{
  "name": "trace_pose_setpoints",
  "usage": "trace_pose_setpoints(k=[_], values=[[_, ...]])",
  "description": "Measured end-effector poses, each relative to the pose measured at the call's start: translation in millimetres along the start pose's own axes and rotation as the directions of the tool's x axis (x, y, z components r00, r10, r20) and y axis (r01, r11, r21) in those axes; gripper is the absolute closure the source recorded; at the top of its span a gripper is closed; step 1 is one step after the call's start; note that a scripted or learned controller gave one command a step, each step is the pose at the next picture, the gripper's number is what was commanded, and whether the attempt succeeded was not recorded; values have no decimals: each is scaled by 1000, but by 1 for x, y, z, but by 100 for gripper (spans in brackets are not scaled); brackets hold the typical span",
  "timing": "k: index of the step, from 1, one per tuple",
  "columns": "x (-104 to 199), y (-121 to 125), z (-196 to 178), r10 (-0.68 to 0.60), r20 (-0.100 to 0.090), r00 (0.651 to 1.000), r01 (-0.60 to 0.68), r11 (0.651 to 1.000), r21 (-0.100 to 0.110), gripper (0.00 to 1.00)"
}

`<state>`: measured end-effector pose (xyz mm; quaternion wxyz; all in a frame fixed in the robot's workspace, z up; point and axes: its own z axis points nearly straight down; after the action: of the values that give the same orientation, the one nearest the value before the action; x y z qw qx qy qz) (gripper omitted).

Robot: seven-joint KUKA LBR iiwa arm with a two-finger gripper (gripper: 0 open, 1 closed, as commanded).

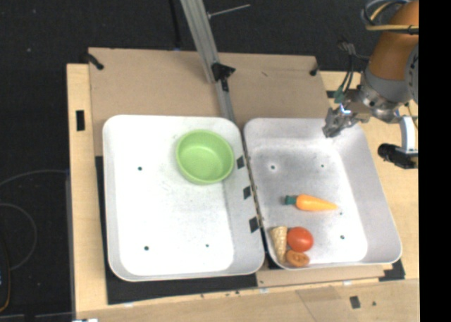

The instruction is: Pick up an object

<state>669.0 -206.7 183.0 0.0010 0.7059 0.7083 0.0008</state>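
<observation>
The right bin (373,194) serves as the landmark. At its near edge, by the corner closest to the left bin (127,201), a small brown piece (297,259) lies against the rim, with a red tomato (300,239) touching it just behind and a pale cone-shaped piece (280,240) beside the tomato, toward the divider between the bins. A little farther in, an orange carrot (315,204) with a green stub lies across the bin floor, apart from that cluster. Across the divider, a green bowl (204,157) sits upright in the far part of the left bin. Over the right bin's far rim hangs the pincer (333,126), well apart from the carrot and nothing visible in it; whether it is spread or pressed together cannot be told. Beyond the bin, a grey pole (201,28) rises from the desk (155,81).
</observation>
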Motion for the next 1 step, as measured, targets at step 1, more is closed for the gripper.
trace_pose_setpoints(k=[1], values=[[7, 5, -61, -1, 1, 1000, 1, 1000, -6, 100]])
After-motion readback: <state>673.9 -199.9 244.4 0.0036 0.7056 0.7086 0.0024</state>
